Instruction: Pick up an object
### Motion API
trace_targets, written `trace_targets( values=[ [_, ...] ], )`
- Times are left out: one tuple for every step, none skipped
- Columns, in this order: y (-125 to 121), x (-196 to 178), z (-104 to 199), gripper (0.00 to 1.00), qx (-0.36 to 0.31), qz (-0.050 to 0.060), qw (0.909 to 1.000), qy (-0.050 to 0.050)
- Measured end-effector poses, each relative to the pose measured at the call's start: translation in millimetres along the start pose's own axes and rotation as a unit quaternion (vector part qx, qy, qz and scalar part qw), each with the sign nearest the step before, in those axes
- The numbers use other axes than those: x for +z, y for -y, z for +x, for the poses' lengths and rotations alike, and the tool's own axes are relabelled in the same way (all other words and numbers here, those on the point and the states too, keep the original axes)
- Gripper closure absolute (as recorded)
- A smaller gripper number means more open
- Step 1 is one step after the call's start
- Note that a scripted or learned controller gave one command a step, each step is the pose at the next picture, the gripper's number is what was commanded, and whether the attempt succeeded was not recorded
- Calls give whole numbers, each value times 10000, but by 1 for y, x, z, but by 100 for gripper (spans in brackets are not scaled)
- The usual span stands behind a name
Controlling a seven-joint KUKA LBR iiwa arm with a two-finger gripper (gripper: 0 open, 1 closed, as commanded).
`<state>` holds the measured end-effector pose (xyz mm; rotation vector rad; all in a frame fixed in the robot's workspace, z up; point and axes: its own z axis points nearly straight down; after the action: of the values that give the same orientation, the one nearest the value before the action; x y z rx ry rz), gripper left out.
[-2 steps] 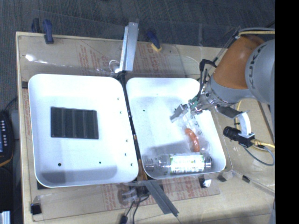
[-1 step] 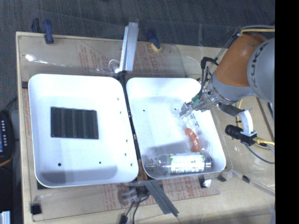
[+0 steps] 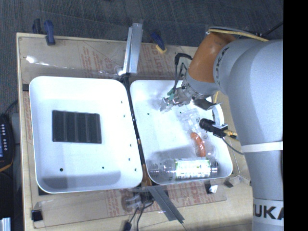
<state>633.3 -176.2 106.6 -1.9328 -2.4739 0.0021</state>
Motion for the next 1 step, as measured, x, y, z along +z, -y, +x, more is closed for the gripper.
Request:
trace_targets(
  values=[
    [-11, 15, 62, 100, 666, 6, 9978, -7]
  ],
)
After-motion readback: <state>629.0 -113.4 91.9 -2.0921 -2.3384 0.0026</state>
